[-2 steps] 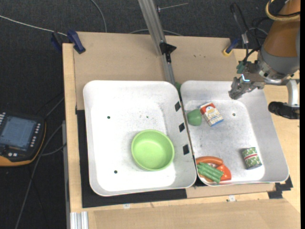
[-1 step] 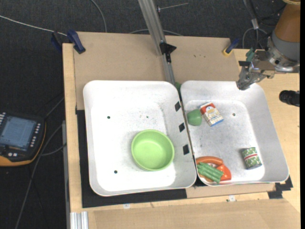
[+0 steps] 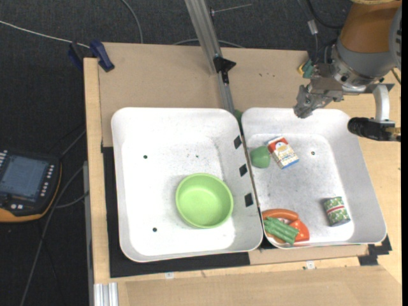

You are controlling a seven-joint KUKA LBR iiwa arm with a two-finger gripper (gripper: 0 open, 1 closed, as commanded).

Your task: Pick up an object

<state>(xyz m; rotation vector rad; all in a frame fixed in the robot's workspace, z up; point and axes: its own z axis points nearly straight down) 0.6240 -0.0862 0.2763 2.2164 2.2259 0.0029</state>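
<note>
While the end effector [image 3: 305, 109], grip state unclear, hangs over the right bin [image 3: 357, 171], a carton [image 3: 283, 152] lies below.

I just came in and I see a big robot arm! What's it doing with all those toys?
The robot arm is trying to pick something up. Its gripper hangs above the far edge of the right bin and is not touching anything. In that bin lie a small carton, a green ball, a can and a plate of toy food. The left bin holds a green bowl.
</note>
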